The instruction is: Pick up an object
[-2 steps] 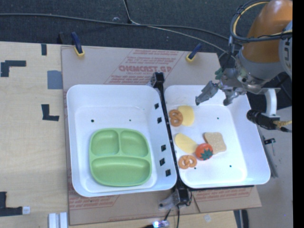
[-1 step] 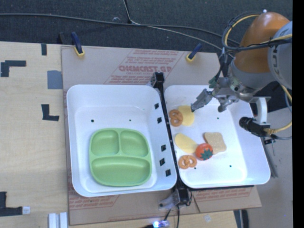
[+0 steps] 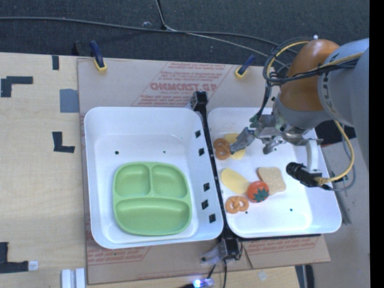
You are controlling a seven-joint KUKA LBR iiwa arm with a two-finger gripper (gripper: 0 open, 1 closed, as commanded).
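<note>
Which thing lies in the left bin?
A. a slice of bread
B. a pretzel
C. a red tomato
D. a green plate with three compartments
D: the green plate lies alone on the floor of the left bin, while the bread slice, the tomato and the pretzel lie in the right bin.

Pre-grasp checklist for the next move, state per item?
1. Gripper over right bin: ok.
2. Target under fingers: a pretzel and a yellow piece lie at the tips: ok.
3. Object between fingers: cannot tell.
4. Clutter near target: the two touch, double pick likely: not ok.
5. Other items apart: yellow chip, tomato, bread, second pretzel: ok.
6. Green tray in left bin, out of path: ok.
</note>
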